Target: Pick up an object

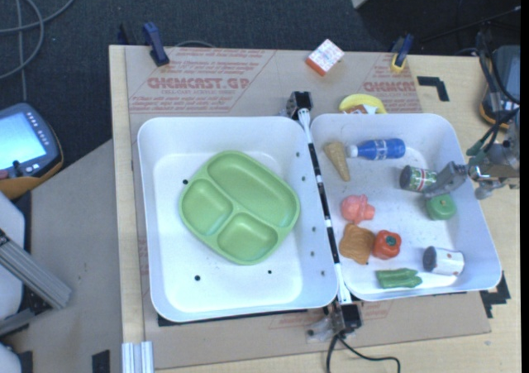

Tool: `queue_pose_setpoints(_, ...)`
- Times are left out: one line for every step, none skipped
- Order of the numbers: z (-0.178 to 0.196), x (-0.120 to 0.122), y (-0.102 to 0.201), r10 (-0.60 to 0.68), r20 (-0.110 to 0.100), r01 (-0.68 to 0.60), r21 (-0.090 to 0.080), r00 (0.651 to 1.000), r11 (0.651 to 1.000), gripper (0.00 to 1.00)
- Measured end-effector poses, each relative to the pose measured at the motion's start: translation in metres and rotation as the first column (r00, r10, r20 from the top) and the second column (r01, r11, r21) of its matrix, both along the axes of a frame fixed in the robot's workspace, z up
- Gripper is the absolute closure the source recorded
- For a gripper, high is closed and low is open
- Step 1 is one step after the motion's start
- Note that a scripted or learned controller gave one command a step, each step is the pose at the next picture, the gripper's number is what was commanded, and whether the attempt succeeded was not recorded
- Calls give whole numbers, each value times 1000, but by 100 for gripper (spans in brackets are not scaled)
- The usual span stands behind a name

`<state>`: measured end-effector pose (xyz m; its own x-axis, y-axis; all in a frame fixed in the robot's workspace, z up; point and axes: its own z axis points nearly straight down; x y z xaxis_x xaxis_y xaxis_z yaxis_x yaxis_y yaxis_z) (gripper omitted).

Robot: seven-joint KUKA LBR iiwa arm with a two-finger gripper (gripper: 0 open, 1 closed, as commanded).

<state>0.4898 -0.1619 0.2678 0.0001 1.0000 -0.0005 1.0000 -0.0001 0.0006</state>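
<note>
Grey two-finger gripper at right white bin's right edge, by small green-labelled can; finger spread unclear.

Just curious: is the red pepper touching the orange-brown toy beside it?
Touching. The camera view shows the red pepper pressed against the orange-brown toy, no gap between them.

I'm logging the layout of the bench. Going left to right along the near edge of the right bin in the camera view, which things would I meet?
Brown piece → red tomato-like toy → green pod-like toy → white cylinder with a dark end.
</note>
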Motion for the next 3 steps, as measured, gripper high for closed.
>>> queue_pose_setpoints(-132,57,-11,2,-10,-2,3,1000,1000,0)
queue_pose_setpoints(-187,98,-14,2,1,-2,-1,1000,1000,0)
queue_pose_setpoints(-183,141,29,5,-3,-5,2,1000,1000,0)
